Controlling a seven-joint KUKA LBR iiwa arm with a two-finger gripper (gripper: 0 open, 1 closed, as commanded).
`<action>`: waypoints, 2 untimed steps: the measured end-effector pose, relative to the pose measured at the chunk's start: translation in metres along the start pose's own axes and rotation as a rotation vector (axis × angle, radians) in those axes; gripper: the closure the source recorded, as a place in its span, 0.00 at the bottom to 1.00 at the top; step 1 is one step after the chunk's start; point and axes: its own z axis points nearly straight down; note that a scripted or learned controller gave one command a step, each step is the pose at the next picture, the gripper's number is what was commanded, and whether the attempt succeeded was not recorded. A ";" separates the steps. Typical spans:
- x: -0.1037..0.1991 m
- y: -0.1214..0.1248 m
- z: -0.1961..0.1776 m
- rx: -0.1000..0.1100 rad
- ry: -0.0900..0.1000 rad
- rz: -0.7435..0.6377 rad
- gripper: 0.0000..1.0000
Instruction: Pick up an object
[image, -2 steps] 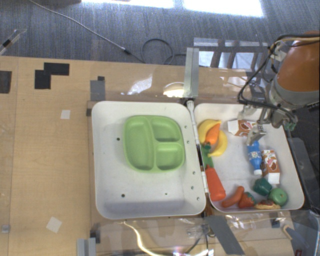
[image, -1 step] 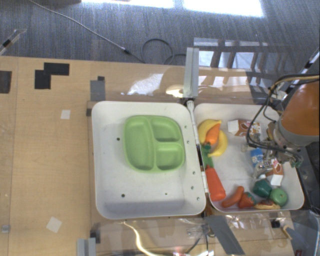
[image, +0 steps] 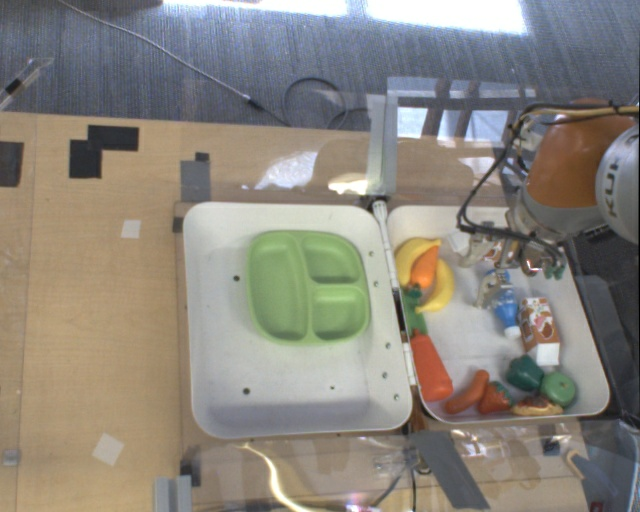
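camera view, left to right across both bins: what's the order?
Green divided plate → banana with a small carrot on it → blue bottle → small carton. The gripper hangs above the blue bottle.

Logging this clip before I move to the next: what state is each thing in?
Green three-compartment plastic tray: flat in the left white bin, nothing in it.
Yellow toy banana: lying in the right white bin, orange toy carrot across it.
Red toy pepper: lying by the divider.
Two-finger gripper: low over the right bin, beside a small blue bottle.
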 end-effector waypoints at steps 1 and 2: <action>0.062 -0.019 0.003 -0.004 -0.047 0.213 0.00; 0.036 0.085 0.002 -0.008 -0.049 0.177 0.00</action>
